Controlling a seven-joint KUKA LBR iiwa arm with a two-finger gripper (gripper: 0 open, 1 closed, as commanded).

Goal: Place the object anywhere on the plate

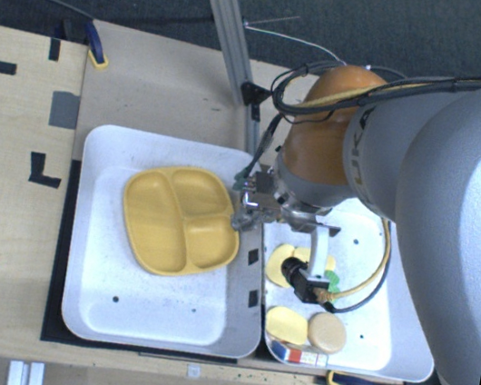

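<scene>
Looks unfinished, judging from how things lie. Finds the yellow divided plate (182,221) in the left bin (146,309), toward its upper half, with all three compartments bare. Finds the gripper (249,205) low over the wall between the two bins, just at the plate's right rim, under the orange-banded wrist. Cannot tell whether spread or pressed together, nor whether pinching anything: too dark and too small there.

Counts the likely candidates for the object in the right bin (373,330), near its lower edge:
- a pale yellow piece (285,322), touching a round tan piece (327,332)
- below those two, a red, white and blue thing (299,356) against the lower wall
- another yellow piece (281,263) further up, partly behind the robot's own fittings

Cannot say which of these counts as the task's thing.

Leaves, by this reading, either a release over the plate, if something sits in the gripper, or else a whole pick from the right bin and a carry across the wall
</scene>
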